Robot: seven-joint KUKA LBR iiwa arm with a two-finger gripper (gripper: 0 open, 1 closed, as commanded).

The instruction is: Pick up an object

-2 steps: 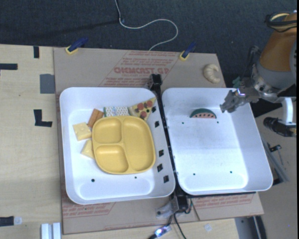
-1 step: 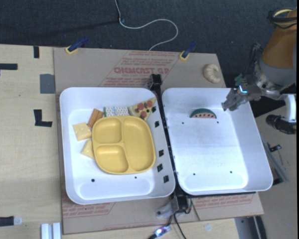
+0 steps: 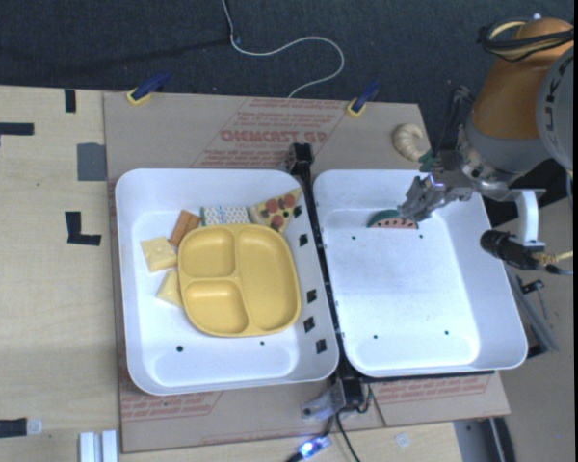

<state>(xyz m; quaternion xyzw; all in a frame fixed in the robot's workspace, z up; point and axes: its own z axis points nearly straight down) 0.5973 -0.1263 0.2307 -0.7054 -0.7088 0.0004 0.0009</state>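
Observation:
My gripper [image 3: 411, 207] hangs low over the far part of the right bin [image 3: 462, 354], reaching in from the right. Right at its tip lies a small flat piece, green and red like a watermelon slice [image 3: 389, 222], on the bin floor near the far wall. The piece touches or nearly touches the gripper's tip; I cannot make out whether it is gripped. In the left bin [image 3: 144, 354] a yellow divided plate [image 3: 239, 279] lies flat, with several small toy food pieces around its far and left sides, among them a pizza slice [image 3: 279, 208] and an orange cracker [image 3: 184, 226].
A divider with black clips [image 3: 313, 287] runs between the bins. A beige lump [image 3: 411, 142] lies on the cardboard behind the right bin. A white cable [image 3: 289, 46] loops at the back.

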